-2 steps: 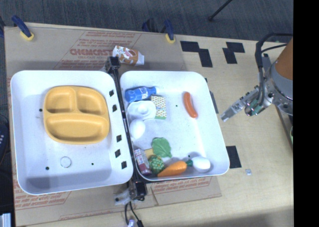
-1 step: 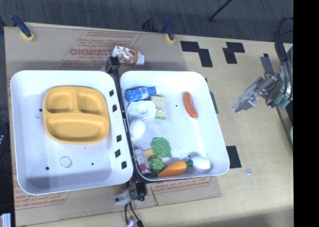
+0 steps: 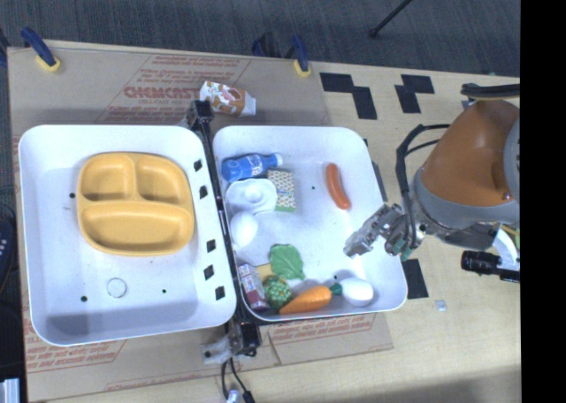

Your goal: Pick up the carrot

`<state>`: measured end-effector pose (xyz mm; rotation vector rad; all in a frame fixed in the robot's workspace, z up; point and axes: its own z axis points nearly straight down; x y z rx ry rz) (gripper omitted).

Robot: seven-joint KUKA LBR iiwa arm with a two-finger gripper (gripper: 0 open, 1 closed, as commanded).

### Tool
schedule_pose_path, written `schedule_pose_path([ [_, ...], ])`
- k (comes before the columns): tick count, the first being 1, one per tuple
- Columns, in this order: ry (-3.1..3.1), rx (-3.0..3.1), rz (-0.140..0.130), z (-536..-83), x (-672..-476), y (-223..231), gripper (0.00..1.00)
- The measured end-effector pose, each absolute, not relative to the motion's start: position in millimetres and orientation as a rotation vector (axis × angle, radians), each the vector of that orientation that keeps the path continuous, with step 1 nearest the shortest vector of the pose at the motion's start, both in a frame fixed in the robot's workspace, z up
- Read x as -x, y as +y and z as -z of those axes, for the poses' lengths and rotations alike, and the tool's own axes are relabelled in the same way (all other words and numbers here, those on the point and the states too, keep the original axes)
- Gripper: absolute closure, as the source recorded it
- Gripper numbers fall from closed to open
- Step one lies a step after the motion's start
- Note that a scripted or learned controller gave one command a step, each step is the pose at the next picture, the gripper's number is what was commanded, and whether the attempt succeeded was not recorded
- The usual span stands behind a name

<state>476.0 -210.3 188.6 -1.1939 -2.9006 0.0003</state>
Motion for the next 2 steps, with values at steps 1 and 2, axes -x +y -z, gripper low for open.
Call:
schedule_pose_path([
  [1,-2.783,1.461,-0.002,-302.9,-477.0,-211.5,1.00],
  [2,-2.944,1.104,-0.002,-364.1,-477.0,-211.1,1.00],
])
